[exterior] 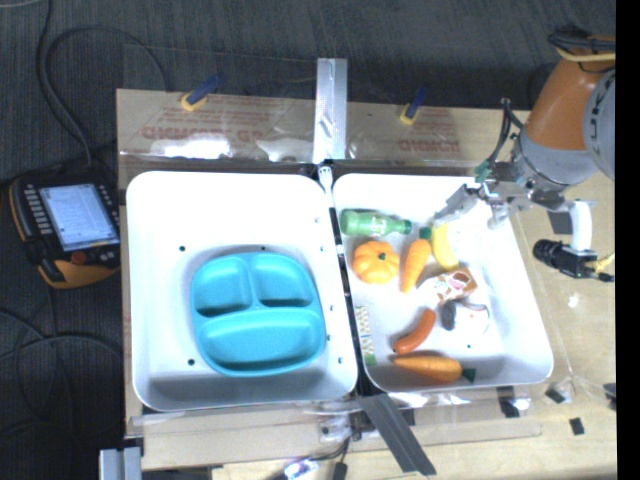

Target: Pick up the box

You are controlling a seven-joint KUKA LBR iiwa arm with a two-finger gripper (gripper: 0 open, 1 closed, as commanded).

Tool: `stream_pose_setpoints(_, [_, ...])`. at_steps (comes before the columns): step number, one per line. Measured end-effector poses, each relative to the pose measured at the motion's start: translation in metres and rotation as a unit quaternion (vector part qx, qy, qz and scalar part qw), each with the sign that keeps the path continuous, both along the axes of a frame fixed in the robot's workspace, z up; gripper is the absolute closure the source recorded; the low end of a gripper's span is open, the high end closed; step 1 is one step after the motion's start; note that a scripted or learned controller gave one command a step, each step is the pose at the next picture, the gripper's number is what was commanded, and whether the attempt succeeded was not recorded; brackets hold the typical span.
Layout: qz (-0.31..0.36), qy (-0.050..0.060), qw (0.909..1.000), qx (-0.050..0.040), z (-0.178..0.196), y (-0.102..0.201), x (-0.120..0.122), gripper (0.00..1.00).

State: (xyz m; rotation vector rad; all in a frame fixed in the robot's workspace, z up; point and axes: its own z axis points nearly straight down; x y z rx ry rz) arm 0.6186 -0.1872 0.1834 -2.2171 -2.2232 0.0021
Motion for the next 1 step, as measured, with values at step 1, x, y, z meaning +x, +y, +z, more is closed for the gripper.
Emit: stream_pose_setpoints(1, [-0.032,0.000,0.9995,-0.0013,0.0518,-0.0228,-0.0245,0.00])
